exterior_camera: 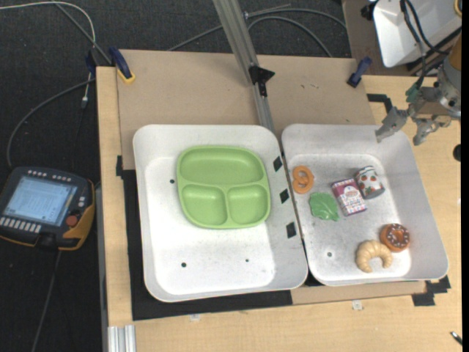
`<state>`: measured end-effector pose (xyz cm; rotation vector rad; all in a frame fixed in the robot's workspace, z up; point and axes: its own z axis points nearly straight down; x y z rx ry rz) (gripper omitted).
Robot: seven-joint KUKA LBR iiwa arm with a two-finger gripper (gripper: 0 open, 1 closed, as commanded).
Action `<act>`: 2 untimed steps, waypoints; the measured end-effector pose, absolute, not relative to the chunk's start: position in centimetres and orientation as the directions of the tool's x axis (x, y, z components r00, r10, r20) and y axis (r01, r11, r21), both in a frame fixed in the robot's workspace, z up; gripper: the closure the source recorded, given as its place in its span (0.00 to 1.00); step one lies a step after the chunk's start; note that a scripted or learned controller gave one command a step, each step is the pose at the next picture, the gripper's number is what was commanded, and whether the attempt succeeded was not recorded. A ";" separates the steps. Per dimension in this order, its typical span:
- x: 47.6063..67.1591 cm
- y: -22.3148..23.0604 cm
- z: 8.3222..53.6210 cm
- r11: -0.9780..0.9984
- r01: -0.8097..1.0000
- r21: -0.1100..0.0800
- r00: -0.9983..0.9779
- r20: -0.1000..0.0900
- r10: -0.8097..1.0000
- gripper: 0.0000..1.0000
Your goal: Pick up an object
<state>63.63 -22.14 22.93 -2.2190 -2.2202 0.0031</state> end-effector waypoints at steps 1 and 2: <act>64.0 -22.0 18.7 0.002 1.000 -0.004 -0.002 0.001 1.000 0.00; 64.3 -21.7 14.4 0.002 1.000 -0.005 -0.002 0.001 1.000 0.00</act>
